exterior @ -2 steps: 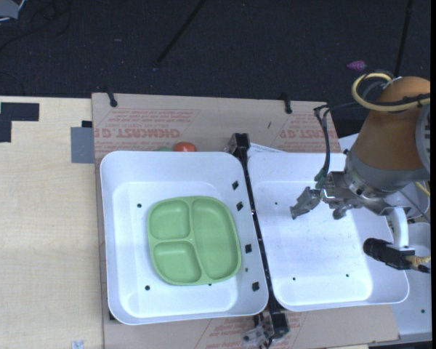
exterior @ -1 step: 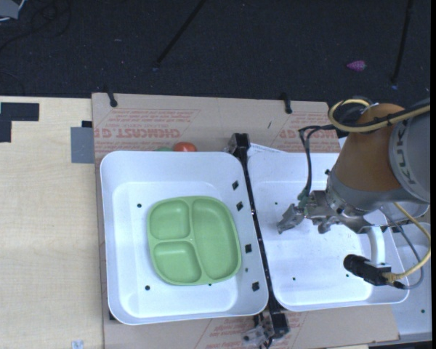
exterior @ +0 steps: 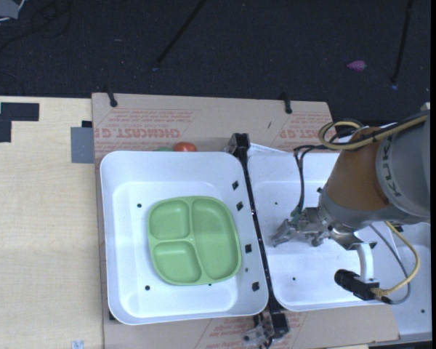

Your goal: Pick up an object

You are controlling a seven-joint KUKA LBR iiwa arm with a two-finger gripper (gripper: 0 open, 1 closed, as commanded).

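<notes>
In the left bin [exterior: 123, 195], green divided plate [exterior: 194, 240], long axis slightly tilted.

I see a pale green divided plate [exterior: 194, 240] lying in the left white bin [exterior: 123, 195]. Behind that bin, a small red-orange object [exterior: 184, 147] sits on brown cardboard [exterior: 203, 122] printed with red lettering. Right of the bin, my arm [exterior: 378, 177] shows grey with an orange band, trailing yellow and black cables [exterior: 403, 267].
</notes>
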